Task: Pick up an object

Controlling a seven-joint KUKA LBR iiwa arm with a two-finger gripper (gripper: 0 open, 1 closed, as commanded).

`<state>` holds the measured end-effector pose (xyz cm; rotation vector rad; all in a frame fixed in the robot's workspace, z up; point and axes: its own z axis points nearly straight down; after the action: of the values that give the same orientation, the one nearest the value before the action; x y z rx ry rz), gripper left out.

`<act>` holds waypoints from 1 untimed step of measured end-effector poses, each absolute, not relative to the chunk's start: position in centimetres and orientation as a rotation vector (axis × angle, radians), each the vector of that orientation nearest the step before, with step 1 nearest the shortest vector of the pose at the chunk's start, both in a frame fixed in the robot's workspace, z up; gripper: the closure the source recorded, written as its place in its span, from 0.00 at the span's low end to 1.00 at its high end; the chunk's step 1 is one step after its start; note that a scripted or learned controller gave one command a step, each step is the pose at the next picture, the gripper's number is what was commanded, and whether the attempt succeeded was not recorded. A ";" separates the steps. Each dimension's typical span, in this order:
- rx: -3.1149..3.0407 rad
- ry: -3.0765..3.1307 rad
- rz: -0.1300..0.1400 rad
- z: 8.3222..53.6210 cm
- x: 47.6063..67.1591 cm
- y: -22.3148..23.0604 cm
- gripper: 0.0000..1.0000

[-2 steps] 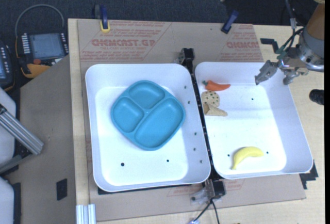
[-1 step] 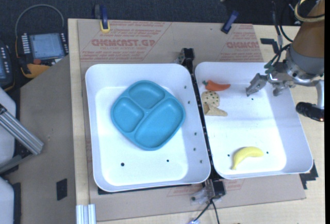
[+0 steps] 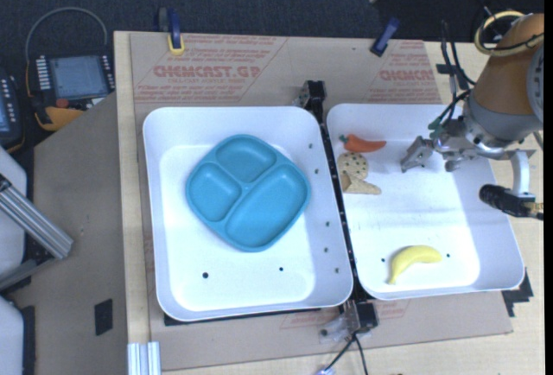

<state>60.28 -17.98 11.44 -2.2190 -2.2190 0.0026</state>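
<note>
In the right bin lie three items. An orange carrot rests near the far left corner, with a beige speckled cookie-like piece just in front of it. A yellow banana lies near the front wall. My gripper hangs over the far middle of this bin, to the right of the carrot and apart from it. Its fingers are spread open with nothing between them. The grey and orange arm rises behind it at the right.
The left bin holds a blue divided plate. A black divider with clamps runs between the bins. A black part of the arm juts over the right bin's right side. White floor shows between banana and gripper.
</note>
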 end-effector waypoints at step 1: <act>-2.218 -2.218 0.004 8.3 60.2 -17.9 0.00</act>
<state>60.21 -17.91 8.26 -2.2176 -2.2182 0.0042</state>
